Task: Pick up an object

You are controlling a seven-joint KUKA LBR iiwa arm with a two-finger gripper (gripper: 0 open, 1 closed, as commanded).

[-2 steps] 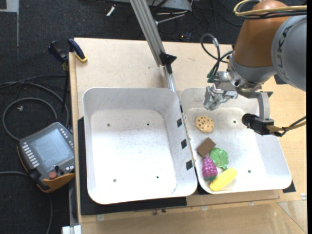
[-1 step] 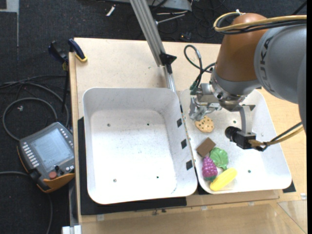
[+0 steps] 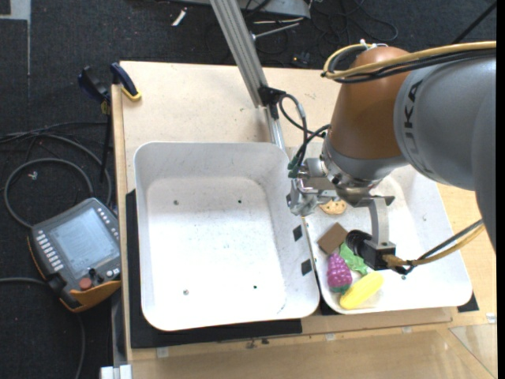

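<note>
My gripper [image 3: 314,199] hangs low over the near-left part of the right bin [image 3: 439,268], right beside the wall shared with the left bin; the orange wrist hides most of it. A tan cookie-like piece [image 3: 334,207] lies just beside it. Toward the front of the bin sit a brown block [image 3: 332,237], a purple bunch of grapes [image 3: 339,272], a green piece [image 3: 357,262] and a yellow item [image 3: 362,290]. I see nothing between the fingers.
The left bin [image 3: 145,181] is a shallow white tray next to the right one. A slanted aluminium post [image 3: 237,41] stands behind the bins. A teach pendant [image 3: 76,251] rests off the bench at the left.
</note>
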